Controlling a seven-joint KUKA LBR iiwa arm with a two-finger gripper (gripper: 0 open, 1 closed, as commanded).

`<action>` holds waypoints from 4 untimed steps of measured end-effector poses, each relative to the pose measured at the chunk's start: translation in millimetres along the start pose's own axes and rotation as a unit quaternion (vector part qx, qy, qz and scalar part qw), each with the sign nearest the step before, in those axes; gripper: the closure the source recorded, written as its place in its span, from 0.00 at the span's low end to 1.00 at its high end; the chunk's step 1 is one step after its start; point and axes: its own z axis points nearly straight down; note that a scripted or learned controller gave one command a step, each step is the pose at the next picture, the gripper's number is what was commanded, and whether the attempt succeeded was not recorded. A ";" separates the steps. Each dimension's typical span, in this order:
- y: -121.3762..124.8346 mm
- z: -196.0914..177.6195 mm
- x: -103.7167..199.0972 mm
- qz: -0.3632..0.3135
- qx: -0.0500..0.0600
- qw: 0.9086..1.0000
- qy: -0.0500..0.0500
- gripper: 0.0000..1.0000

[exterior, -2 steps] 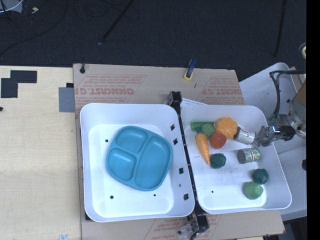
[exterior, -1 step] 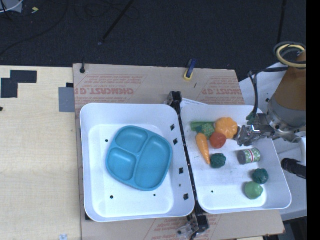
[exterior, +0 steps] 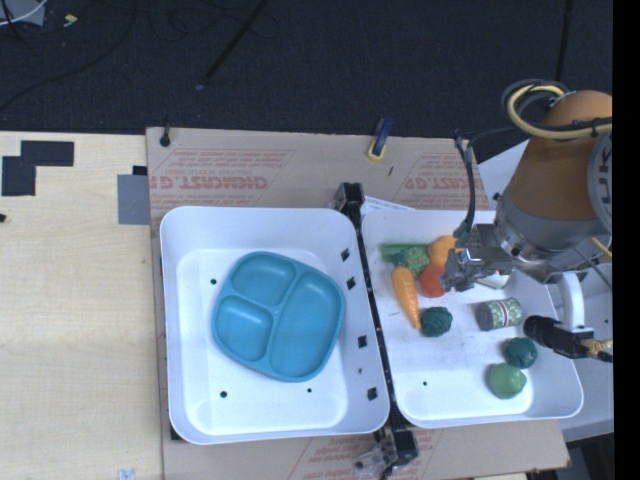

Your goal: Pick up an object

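Leftward, blue plate (exterior: 277,315) — rightward, toy vegetables (exterior: 408,295) in bin (exterior: 470,408); fingers' (exterior: 460,265) state unclear.

A pale wooden worktop (exterior: 70,298) stretched across the left of the scene, marked with black rectangular patches (exterior: 35,163) and a grey square patch (exterior: 131,197). A brown corrugated cardboard sheet (exterior: 260,173) printed with reversed red lettering lay flat on it, pinned at its far edge by a blue and yellow clamp (exterior: 379,140). Beyond the worktop, a dark speckled carpet floor (exterior: 300,48) carried thin loose black cables (exterior: 230,33). Lighting was even and soft.
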 end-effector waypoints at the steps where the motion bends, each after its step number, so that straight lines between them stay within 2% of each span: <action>1: 11.2 -9.7 50.5 0.000 0.000 1.000 -0.001 1.00; 2: 9.9 5.5 102.4 0.000 0.001 1.000 -0.001 1.00; 3: 21.9 -7.0 103.2 0.002 0.000 1.000 -0.001 1.00; 4: 21.5 -1.0 120.9 0.002 0.001 1.000 -0.001 1.00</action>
